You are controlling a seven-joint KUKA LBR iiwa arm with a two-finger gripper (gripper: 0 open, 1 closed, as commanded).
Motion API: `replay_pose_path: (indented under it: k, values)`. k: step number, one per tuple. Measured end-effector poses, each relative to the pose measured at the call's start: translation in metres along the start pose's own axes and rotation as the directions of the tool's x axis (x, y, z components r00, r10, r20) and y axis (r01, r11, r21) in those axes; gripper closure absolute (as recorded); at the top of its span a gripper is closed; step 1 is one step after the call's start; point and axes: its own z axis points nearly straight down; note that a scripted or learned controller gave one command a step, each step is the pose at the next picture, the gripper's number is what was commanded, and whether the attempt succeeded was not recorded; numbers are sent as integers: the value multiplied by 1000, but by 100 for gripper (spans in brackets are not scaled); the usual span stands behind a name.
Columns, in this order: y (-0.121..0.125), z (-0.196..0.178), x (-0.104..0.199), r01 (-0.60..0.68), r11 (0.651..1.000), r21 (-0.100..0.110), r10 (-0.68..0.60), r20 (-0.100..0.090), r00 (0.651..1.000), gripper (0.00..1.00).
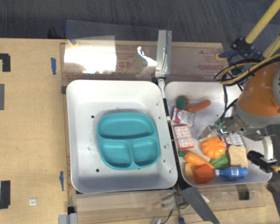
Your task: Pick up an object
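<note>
The right bin [196,88] holds a heap of toy food. A carrot [199,105] with a green top lies at the back, and two printed packets [183,117] [183,137] sit along the left wall. An orange pepper [213,147] rests in the middle, beside a tan block [237,156], a green piece [220,162], a blue bottle [233,173] and a red-orange block [204,173]. My gripper [222,127] hangs low over the bin, just above and behind the orange pepper. Nothing shows held in it.
The left bin [79,125] carries a teal divided plate [127,140]. The arm's orange band [261,94] and cables overhang the right bin's right side. A clear divider [163,55] stands behind the bins. Wooden bench lies to the left.
</note>
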Motion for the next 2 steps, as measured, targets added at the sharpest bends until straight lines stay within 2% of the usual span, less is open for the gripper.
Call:
replay_pose_path:
  k: [1,2]
  values:
    - [2,-12,-3,-4,1000,-7,4,7,1000,100]
    - [48,12,30,32,999,7,-32,0,999,100]
